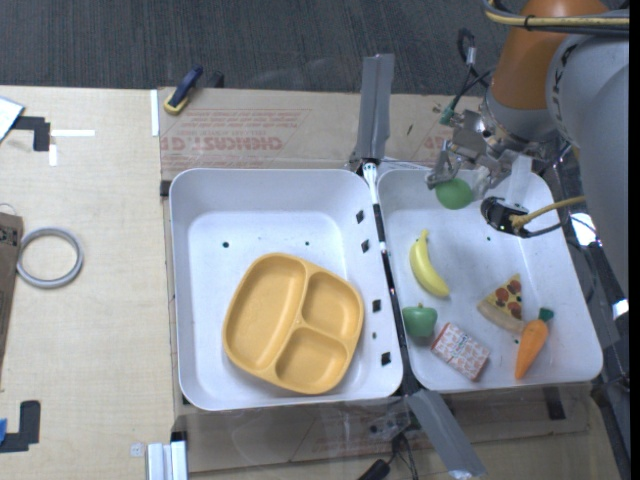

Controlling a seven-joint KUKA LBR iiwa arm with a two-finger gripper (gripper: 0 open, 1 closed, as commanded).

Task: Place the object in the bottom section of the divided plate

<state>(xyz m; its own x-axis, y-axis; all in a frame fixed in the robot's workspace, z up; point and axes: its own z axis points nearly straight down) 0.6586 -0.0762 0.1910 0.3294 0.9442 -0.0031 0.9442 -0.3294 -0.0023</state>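
tape roll [47, 257] lies far left on the tabletop [90, 368], blue clip [183, 89] up near the top edge. left bin [190, 218] holds the yellow divided plate [292, 323], three sections, bottom one nearest the camera, nothing in it yet. right bin [570, 368] has a banana [428, 265], green pepper [419, 320], a small printed box [460, 351], pizza slice [503, 303] and carrot [531, 345], all lying loose and apart.

the task's thing looks like the green ball [453, 193], at the back of the right bin, sitting right at the tool [458, 176]. it seems pinched between the fingers, so the tool reads as closed narrow on the ball, though the view is small and the hold is not certain. whether the ball is lifted or resting on the bin floor, cannot tell.

handling guess: light toy, round, smooth, likely to roll or squirt out if gripped off centre; take it across the widest middle.

arm [590, 78] comes in from the right, orange band high, wrist angled down and left toward the bin's back wall. plate is well apart, across the divider.
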